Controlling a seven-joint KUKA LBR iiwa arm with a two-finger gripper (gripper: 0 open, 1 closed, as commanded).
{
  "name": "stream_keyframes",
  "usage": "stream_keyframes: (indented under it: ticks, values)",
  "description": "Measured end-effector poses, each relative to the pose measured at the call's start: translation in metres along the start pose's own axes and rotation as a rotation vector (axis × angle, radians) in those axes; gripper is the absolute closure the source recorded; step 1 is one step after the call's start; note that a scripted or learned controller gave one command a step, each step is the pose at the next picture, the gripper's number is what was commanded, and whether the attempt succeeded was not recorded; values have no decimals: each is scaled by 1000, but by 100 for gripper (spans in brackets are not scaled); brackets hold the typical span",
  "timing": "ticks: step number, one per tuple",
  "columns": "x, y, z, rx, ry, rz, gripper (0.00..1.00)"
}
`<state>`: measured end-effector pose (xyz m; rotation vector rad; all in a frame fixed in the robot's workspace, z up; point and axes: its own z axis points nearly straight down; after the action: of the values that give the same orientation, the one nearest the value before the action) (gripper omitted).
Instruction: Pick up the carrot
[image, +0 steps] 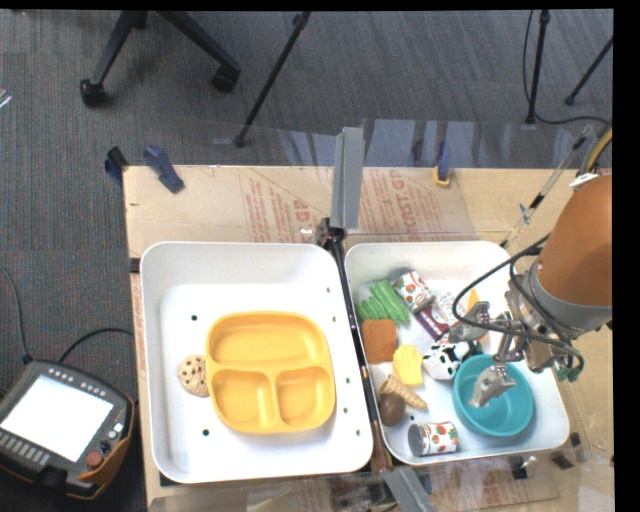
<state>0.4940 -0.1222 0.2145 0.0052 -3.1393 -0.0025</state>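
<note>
The carrot (378, 340) looks like the stubby orange piece at the left side of the right bin (470, 252), with a green ribbed piece (388, 300) touching its top end. My gripper (493, 384) hangs over the teal bowl (510, 418) at the bin's front right, well to the right of the carrot. Nothing orange shows at the gripper. The arm's orange band and grey wrist (570, 290) hide the bin's right rim.
Around the carrot lie a yellow wedge (407, 363), a cone (402, 392), a brown lump (390, 409), a cow-patterned toy (441, 360), a purple item (432, 321) and two cans (412, 289) (432, 437). The left bin (170, 270) holds a yellow divided plate (270, 372) and a cookie (193, 375).
</note>
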Motion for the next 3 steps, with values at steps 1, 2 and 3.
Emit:
stream_keyframes:
  ticks: [1,2,3]
  values:
    - [-15,72,29,-2,2,10,0]
    - [-16,31,113,1,-9,-124,0]
    - [-12,41,121,5,-27,83,0]
